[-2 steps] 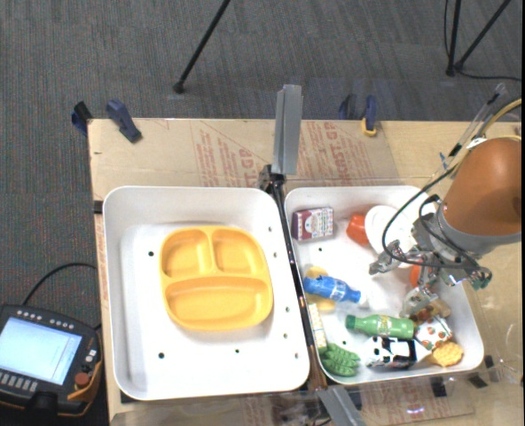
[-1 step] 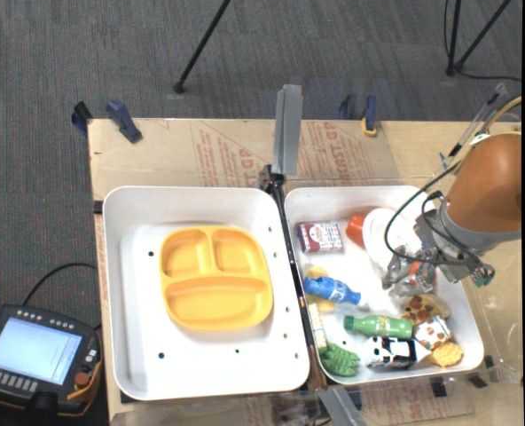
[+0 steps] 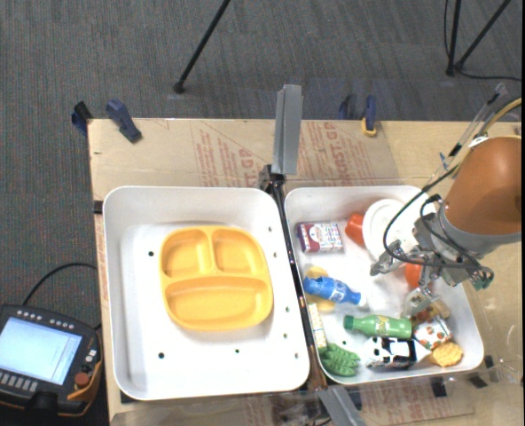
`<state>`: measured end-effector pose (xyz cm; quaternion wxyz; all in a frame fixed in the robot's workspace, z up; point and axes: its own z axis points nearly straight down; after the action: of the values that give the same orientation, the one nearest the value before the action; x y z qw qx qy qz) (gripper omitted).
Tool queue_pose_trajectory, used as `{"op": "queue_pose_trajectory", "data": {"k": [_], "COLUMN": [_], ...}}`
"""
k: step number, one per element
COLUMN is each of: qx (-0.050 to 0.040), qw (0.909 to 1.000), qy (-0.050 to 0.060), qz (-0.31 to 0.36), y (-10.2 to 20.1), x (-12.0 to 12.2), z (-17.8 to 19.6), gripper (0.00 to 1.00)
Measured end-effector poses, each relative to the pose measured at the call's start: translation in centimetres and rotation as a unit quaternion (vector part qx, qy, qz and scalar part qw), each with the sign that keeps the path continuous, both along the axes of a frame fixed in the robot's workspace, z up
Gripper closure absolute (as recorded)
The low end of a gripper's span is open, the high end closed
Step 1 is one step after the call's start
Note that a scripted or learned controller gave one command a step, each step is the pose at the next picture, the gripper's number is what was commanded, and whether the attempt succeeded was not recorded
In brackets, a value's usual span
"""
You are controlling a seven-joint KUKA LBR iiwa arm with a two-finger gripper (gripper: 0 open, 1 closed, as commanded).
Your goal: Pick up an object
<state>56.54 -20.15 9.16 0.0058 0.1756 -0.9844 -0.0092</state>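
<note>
**A:** Where is the gripper (image 3: 425,278) relative to the green bottle (image 3: 380,327)?

**B:** Up-frame and to the right of it, low over the right bin (image 3: 472,322), near that bin's right wall. Whether the gripper is open or closed I cannot tell; the wrist and cables hide its tip. I see nothing held in it.

**A:** So what is closest to pick up?

**B:** A small orange piece (image 3: 411,275), up-frame and right of the green bottle, touching or just beside the gripper's outline. A little brown item (image 3: 427,309) lies between that piece and the bottle's right end. I'd judge one of those two the likeliest target.

**A:** And the bottle itself?

**B:** It lies flat with its long axis running left to right across the bin, so a grasp would need to close across it, up-frame to down-frame. It is near the gripper but not under it.

**A:** Is there room around it?

**B:** It's tight. Just below the bottle sits a black-and-white toy (image 3: 391,351), with a green leafy piece (image 3: 340,358) down and to the left. To the bottle's right are a red-and-white packet (image 3: 431,334) and a round cracker (image 3: 446,354), close to the bin's corner. Up and to the left lies a blue bottle (image 3: 332,288), slanted, with some bare floor between the two bottles.

**A:** Any risk?

**B:** Probably crowding: a descent near the bottle's right end could nudge the packet or jam against the wall. The bottle's left half looks like the freer approach.
</note>
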Motion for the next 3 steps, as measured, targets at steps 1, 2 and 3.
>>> {"op": "queue_pose_trajectory", "data": {"k": [1,2,3], "qx": [-0.0039,-0.0055,-0.0045], "qw": [0.9997,0.9981,0.9919], "qy": [-0.004,-0.008,-0.008], "qz": [0.022,0.061,0.126], "y": [-0.3,-0.4,10.1], "x": [0.3,-0.4,1.4], "z": [-0.7,-0.4,-0.4], "gripper": [0.0,0.0,0.0]}}
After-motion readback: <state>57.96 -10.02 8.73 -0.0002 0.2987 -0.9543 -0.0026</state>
